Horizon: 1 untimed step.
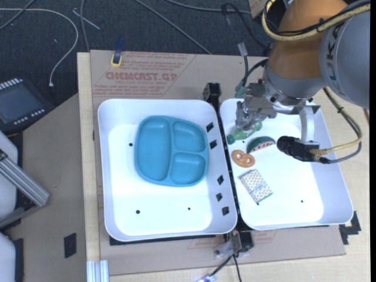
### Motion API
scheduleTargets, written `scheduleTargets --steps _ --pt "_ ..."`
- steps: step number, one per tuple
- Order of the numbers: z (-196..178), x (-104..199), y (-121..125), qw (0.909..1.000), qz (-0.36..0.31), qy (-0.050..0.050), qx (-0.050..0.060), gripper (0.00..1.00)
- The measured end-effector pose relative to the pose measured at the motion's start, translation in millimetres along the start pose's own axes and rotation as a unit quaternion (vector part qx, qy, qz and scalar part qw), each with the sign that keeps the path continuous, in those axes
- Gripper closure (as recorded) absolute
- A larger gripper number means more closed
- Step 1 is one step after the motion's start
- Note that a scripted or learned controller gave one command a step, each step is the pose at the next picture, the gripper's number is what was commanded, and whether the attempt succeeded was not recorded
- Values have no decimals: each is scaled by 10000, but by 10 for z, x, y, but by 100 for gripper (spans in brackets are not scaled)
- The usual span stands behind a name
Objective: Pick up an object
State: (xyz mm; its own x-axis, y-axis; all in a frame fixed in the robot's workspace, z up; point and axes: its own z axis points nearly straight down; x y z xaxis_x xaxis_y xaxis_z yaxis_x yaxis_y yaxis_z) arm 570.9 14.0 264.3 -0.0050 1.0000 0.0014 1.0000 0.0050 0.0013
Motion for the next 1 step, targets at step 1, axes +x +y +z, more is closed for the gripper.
scheduleTargets --steps 1 --pt "63 583 126 10000 -5 0 -2 100"
